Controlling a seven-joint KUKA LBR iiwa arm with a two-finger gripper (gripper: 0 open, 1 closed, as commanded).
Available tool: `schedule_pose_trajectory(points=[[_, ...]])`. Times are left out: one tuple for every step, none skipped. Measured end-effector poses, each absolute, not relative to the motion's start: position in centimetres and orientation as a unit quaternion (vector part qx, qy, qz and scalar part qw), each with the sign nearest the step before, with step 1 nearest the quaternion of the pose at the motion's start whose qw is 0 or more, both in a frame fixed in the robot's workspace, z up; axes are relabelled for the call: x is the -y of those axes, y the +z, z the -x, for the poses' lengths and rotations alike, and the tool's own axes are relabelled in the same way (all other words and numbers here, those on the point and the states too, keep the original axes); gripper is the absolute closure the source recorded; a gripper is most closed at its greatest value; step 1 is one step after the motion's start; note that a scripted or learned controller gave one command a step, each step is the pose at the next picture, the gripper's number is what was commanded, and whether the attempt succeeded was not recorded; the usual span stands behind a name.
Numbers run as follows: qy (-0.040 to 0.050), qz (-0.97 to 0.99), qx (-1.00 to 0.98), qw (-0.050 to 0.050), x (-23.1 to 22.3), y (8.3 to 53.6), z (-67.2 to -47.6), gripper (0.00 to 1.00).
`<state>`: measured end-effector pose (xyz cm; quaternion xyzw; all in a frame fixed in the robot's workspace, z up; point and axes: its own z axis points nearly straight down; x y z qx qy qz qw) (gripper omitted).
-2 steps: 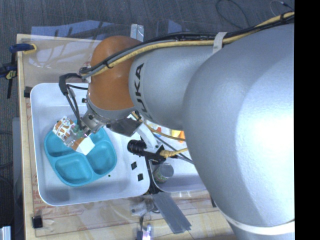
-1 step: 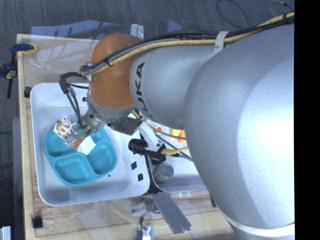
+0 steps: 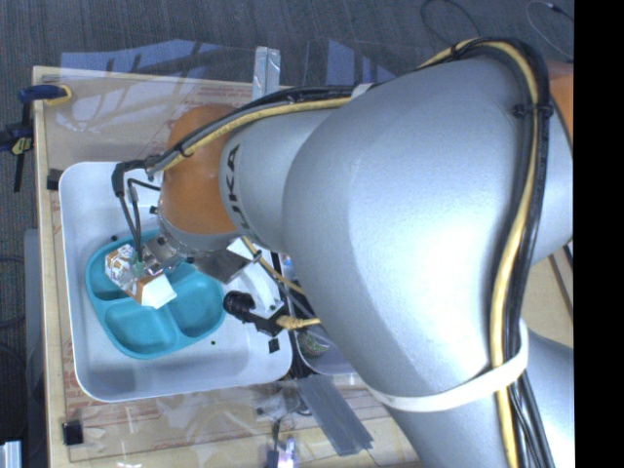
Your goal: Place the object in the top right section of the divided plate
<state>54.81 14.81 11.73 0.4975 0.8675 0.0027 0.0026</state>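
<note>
Tool (image 3: 148,273) over blue divided plate (image 3: 146,330)

The light wooden table (image 3: 58,125) carries a shallow white bin (image 3: 78,261) on its left side, a clear plastic sheet (image 3: 127,86) lies across its far end, and a blue clamp (image 3: 39,94) grips its far left corner.

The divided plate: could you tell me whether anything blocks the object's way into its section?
Nothing visible does. The object is already over the divided plate, at its upper left part under the tool, with no other item between them.
</note>
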Motion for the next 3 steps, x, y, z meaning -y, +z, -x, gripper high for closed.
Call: schedule_pose_trajectory(points=[[-0.0007,-0.496,-0.868,0.0,-14.8,12.3,-54.8,1.0],[-0.0133,-0.544,-0.839,-0.012,-14.4,11.0,-62.3,1.0],[-0.0025,-0.513,-0.859,-0.002,-9.0,18.9,-61.3,1.0]])
